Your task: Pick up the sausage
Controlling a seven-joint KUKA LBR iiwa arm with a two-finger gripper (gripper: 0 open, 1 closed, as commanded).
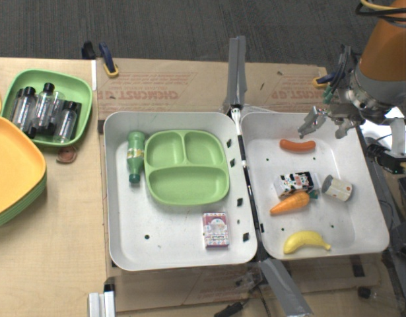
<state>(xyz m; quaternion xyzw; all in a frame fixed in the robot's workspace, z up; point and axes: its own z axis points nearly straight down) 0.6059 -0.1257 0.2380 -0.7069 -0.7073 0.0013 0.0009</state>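
My two-finger gripper (327,119) hangs spread and empty; the smooth orange-red sausage (297,145) lies just below it in the right white bin (368,177). It looks light, soft and slippery, so I'd pinch its middle.

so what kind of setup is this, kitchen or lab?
Likely a robot lab pick-and-place bench: two white bins on taped cardboard, toy food such as the sausage and banana, and the arm's gripper over the right bin.
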